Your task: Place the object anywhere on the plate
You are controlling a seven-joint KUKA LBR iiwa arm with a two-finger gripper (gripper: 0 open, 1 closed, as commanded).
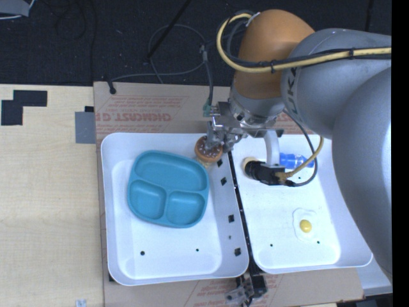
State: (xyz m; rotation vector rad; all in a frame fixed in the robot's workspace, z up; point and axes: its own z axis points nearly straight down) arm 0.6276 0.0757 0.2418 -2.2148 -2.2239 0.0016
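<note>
While the gripper is gripping a brown donut, delivery is pending.
It is hanging over the left bin's far right corner, beside the blue plate.

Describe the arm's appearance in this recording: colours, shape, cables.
The arm has bulky rounded grey links and an orange domed joint above the wrist. A yellow cable loops around that joint and runs along the grey link. The gripper is a small metallic assembly.
</note>
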